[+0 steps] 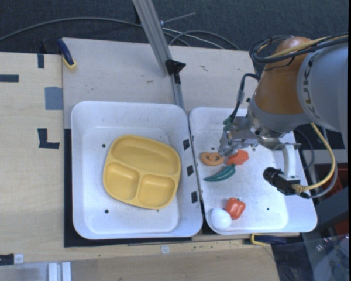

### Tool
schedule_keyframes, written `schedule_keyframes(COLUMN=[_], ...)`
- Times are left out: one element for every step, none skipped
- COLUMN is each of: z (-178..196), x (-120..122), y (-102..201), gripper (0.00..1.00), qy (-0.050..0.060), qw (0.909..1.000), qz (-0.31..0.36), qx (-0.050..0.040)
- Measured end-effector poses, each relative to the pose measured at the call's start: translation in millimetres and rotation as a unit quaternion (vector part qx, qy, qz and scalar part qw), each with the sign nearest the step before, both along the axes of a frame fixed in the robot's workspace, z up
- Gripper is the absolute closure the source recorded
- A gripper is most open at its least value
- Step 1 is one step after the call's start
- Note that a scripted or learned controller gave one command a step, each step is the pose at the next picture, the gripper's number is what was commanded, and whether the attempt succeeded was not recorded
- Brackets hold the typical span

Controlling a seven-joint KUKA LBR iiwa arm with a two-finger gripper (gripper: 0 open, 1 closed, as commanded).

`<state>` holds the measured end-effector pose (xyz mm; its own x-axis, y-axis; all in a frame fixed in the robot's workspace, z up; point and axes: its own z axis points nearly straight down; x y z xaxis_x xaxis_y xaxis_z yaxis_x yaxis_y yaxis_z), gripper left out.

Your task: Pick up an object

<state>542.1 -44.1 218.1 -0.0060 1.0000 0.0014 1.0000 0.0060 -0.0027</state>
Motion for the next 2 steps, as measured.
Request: schedule_keyframes(z=[12, 10], x=[2, 5], y=[52, 116], gripper=[1.00, 1.00], qy=[-0.001, 0.000], qw=[1.0000, 1.0000], qz=[0.001, 0.002], qx=[0.0002, 0.0003])
